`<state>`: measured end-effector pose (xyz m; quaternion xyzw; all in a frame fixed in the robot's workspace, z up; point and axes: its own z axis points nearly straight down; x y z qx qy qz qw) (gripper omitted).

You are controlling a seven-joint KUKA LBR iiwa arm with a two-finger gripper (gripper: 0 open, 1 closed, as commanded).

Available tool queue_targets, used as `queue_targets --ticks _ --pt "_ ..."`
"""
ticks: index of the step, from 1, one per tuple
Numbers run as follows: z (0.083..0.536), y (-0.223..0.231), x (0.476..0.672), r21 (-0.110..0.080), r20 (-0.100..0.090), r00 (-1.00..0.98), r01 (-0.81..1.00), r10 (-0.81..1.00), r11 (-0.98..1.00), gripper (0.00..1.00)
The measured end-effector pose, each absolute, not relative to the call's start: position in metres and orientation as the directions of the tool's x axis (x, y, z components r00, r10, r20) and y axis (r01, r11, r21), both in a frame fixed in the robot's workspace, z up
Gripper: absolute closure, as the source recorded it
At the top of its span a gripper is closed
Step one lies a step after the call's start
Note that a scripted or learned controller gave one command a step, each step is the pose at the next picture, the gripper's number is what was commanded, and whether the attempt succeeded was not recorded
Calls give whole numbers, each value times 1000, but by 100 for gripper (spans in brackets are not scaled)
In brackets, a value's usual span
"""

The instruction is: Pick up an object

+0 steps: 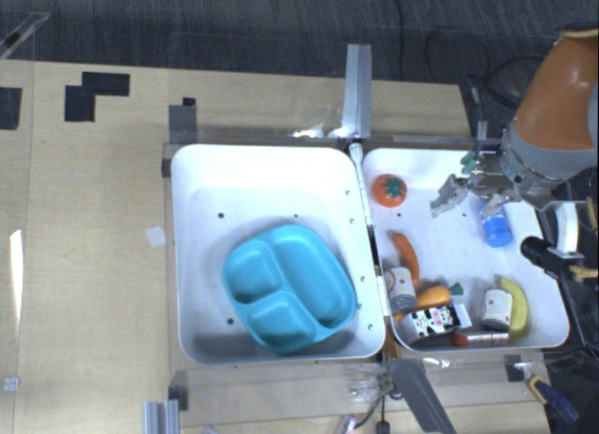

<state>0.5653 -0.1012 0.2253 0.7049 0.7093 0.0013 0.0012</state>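
arm (560,95): reaching from right over right bin (440,163) | jaws (468,189): released, holding nothing

Two bins side by side on the bench (94,236)

The blue divided plastic plate (288,286) lies in the left white bin (201,180); the right white bin (421,166) holds a tomato (389,190) at the back, a yellow banana (514,307) in front.

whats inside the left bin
The left bin holds one thing, a blue divided plate with nothing in its compartments. The plate covers the bin floor beneath it, so whatever may lie under it cannot be seen.
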Motion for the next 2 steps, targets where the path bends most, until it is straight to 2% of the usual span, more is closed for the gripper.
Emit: queue_targets --ticks 1,2 --pt "126 -82 549 3 0 -60 998 998 60 0" --pt "90 -94 563 9 -1 -187 982 982 187 0"
